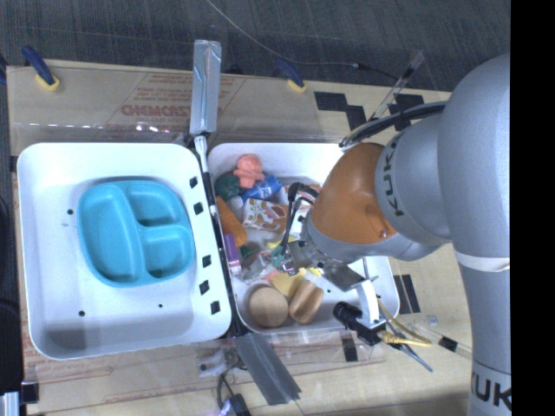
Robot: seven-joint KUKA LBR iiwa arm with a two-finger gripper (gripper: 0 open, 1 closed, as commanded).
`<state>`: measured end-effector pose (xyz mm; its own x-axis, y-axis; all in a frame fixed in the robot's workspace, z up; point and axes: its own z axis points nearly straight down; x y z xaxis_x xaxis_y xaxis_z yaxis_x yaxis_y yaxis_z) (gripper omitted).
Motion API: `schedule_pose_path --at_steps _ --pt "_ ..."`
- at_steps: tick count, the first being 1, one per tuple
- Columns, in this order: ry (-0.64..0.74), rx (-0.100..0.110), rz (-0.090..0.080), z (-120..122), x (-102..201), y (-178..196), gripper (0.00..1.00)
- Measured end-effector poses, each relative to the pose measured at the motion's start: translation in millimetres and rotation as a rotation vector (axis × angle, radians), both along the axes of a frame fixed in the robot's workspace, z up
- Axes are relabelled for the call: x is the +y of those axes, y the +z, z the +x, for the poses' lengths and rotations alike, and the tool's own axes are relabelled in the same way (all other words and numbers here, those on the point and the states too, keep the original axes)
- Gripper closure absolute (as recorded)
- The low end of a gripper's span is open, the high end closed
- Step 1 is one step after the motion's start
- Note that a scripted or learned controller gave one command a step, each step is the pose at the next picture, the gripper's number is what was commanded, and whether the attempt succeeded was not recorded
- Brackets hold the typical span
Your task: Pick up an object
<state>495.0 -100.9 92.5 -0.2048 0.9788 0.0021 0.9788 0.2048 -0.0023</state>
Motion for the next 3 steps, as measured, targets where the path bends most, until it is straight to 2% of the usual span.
schedule_pose_path --at_steps 1,2,3 --pt "0.007 0.003 0.0 -0.3 0.2 8.3 1.0" --pt "-0.224 0.002 -0.002 3.4 35.3 98.2 1.0" --pt "-0.332 0.003 -0.003 15.8 70.6 139.4 1.0"
